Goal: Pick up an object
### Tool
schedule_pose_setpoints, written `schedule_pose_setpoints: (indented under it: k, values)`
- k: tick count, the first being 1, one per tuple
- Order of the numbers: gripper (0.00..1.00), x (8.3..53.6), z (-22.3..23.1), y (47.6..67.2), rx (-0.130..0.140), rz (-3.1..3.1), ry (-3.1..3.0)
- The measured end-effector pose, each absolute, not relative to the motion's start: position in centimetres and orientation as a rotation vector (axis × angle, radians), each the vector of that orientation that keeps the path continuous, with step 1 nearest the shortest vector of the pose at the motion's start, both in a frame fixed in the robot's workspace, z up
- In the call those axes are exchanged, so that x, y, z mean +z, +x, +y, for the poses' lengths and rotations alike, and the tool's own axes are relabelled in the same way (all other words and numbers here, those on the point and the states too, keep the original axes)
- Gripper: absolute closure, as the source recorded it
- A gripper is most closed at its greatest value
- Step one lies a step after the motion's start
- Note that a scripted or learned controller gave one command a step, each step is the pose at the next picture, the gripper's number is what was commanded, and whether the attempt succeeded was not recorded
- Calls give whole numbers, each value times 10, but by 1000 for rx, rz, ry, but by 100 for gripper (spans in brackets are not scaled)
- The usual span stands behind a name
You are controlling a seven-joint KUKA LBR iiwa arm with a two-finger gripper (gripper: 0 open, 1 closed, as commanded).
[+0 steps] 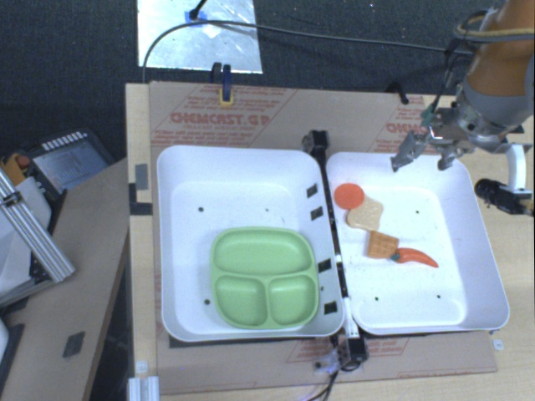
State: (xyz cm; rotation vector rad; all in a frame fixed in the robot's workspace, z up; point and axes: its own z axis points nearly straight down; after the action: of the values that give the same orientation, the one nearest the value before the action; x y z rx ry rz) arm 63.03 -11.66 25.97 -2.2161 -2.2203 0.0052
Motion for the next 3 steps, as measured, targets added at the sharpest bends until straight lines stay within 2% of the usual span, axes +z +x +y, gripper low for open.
schedule_pose_setpoints:
  k: [1,3]
  values:
    - [0,263,-116,632,-1,-2225,-2219]
    - [0,170,-119,639,1,-2225,-2217]
